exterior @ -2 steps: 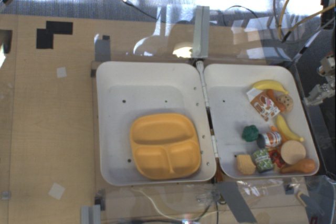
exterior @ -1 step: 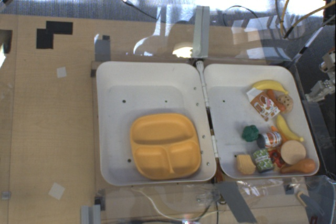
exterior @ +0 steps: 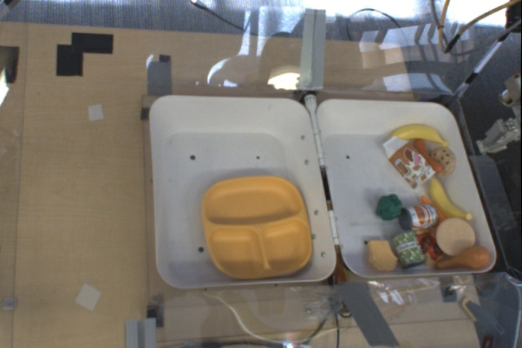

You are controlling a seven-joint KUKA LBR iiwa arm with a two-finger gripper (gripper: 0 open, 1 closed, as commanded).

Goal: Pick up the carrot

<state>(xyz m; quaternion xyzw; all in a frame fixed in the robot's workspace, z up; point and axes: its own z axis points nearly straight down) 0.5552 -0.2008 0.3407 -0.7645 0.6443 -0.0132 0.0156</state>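
Observation:
The carrot (exterior: 428, 154) is a short orange piece in the right bin (exterior: 351, 175), at its far right. It lies wedged between a red-and-white snack packet (exterior: 410, 165) and a brown cookie (exterior: 443, 158), just below a yellow banana (exterior: 418, 132). The packet partly covers it.
The right bin also holds a second banana (exterior: 448, 200), broccoli (exterior: 389, 207), a small can (exterior: 421, 216), a green can (exterior: 408, 248), a bun (exterior: 455, 236) and a drumstick (exterior: 468, 259). A yellow divided plate (exterior: 257, 226) sits in the left bin (exterior: 188, 143). Cables and grey hardware (exterior: 499, 134) stand at the right edge.

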